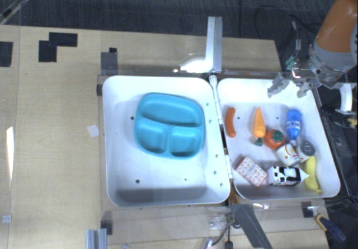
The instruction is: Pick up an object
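In the camera view, nothing is being lifted yet: the two-finger grey metal gripper [289, 84] is hovering over the upper edge of the right shallow white bin [241, 92], jaws spread apart and gripping nothing. The nearest candidates, a blue plastic bottle [293, 123] and an orange toy carrot [258, 123], are lying untouched below it.

I count two white bins [112, 147], one blue tray [168, 125]. Right bin: one carrot [258, 123], one sausage [230, 122], one blue bottle [293, 122], one banana [310, 175].
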`<state>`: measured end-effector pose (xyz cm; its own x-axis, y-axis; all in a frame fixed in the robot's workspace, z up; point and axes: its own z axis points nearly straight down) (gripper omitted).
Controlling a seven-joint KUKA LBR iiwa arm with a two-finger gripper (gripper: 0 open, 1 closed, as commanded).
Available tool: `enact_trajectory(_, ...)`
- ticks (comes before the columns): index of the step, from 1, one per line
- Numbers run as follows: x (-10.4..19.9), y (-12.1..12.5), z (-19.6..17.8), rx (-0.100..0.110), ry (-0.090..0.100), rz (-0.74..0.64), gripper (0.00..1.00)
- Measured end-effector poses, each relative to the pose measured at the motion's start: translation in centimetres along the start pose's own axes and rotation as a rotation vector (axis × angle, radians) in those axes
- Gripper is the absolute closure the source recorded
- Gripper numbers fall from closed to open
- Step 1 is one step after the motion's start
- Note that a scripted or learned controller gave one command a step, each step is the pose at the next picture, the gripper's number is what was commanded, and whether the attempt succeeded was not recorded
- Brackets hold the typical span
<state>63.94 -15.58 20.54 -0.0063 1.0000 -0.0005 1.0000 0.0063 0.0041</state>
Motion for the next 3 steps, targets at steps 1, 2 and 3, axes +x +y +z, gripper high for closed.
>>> enact_trajectory(1,4.2,-2.2,11.0,-0.002,0.0,-0.043,0.0)
enact_trajectory(2,4.4,-2.0,9.8,-0.008,0.0,-0.044,1.0)
enact_trajectory(3,9.6,-5.0,1.9,-0.003,0.001,-0.117,1.0)
